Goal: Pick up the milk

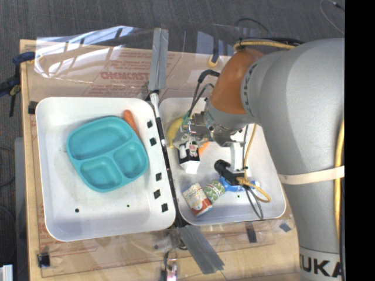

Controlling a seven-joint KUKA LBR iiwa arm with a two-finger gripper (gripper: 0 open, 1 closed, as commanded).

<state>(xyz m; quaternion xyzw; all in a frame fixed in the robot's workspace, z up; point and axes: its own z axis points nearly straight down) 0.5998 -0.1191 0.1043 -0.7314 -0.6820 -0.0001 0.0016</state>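
hand (pixel 190 140) is lowered into the right shallow white bin (pixel 270 174), over a small white milk carton (pixel 189 158); whether it is open or closed cannot be told. the reach step seems in hand; a firm closure on the carton is called for next, then a lift.

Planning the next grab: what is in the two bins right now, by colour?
Teal: 1, divided plate
Orange: 1, carrot
Yellow: 1, banana-like item
White: 1, milk carton
Multicoloured: 2, can and green packet
Total: 6
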